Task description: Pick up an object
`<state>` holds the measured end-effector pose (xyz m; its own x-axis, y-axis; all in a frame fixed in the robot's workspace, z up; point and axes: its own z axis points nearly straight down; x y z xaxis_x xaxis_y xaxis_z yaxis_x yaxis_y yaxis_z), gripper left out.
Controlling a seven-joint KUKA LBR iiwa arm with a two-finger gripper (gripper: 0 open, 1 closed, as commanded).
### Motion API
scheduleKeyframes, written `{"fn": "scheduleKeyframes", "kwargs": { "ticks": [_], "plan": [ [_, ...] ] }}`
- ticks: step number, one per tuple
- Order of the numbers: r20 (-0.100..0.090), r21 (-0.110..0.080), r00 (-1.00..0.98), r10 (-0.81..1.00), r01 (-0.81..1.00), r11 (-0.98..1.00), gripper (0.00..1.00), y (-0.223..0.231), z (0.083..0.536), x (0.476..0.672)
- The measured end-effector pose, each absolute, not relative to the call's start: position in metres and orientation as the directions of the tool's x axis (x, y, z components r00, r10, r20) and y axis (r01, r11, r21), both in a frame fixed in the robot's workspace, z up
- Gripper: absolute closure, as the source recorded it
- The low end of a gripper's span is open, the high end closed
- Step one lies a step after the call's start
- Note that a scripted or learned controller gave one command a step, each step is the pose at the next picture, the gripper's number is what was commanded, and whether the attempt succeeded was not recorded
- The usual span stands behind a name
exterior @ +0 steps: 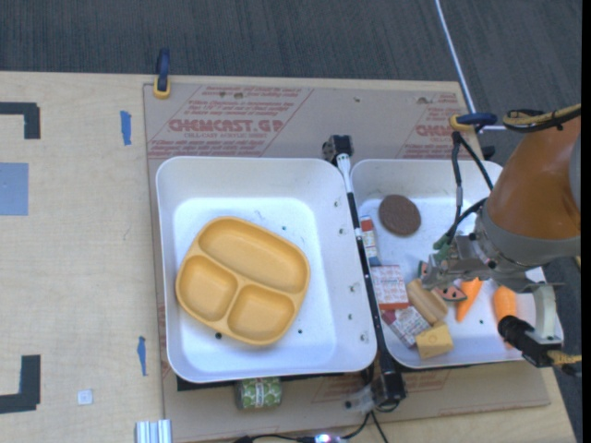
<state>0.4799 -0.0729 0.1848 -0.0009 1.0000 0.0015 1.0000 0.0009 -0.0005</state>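
Gripper low over the right bin clutter; grasp not confirmed.

Working near to far: I see the yellow block [435, 341] at the front, then the tan roll [426, 299] and orange piece [467, 297] just beside the gripper [450, 275]; the brown disc [400, 215] lies beyond. Whether the gripper grips anything I cannot tell. I would centre on one item before lifting.

Floor [277, 17]: dark grey carpet with a fine weave, across the top of the view. Bench top [74, 247]: pale light-wood surface, evenly lit, no hard shadows. Black corner marks [26, 118] and blue tape strips [126, 127] sit on its left part. A brown printed board [240, 123] overlies the bench, held by a blue-and-yellow clamp [162, 72] at its far left corner. A thin white cable [452, 35] crosses the carpet diagonally.
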Motion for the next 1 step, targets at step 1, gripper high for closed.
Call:
{"fn": "scheduleKeyframes", "kwargs": {
  "ticks": [1],
  "plan": [
    [0.001, 0.002, -0.002, 1.000, 1.000, 0.002, 1.00, -0.0055, 0.1850, 0.4835]
  ]
}}
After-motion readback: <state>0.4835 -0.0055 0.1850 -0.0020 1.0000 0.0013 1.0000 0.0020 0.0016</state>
